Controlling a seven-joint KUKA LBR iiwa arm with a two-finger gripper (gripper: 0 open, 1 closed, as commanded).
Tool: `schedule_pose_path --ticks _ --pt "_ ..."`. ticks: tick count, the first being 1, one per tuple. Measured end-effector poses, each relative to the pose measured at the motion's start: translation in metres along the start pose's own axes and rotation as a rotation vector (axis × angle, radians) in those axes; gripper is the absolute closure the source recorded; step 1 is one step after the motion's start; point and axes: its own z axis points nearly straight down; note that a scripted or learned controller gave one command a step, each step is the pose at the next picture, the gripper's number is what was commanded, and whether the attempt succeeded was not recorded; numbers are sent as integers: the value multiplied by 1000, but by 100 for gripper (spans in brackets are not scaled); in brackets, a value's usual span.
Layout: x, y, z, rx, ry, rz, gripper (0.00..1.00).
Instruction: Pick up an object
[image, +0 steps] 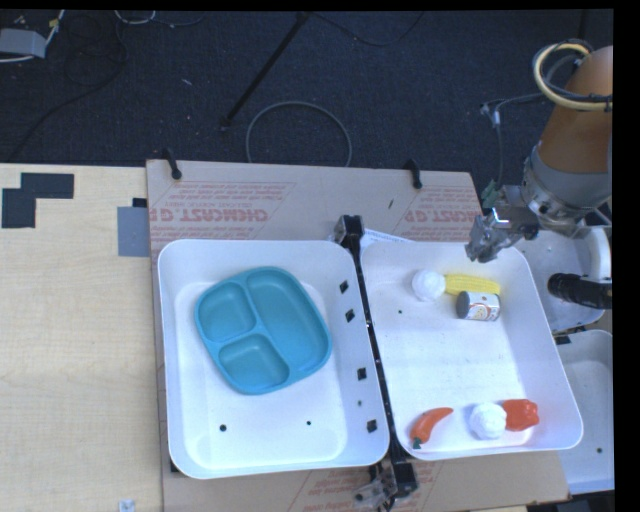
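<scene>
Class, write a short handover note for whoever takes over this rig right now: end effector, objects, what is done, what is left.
End effector: above the right white bin's far edge, carrying nothing visible.
Right bin: white ball, yellow corn cob, small can near the far end; orange pepper, second white ball, red piece near the front.
Left white bin: blue divided plate.
Done: nothing picked. Left: grasp one object.

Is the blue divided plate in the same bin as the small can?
No, the blue divided plate lies in the left bin, while the small can lies in the right bin.
</scene>
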Motion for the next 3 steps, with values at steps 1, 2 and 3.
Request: schedule_pose_path --ticks 1,2,3 --pt "44 -28 4 8 3 -3 100" --pt "94 -42 19 9 2 -3 100" --pt "138 -63 32 10 2 -2 100"
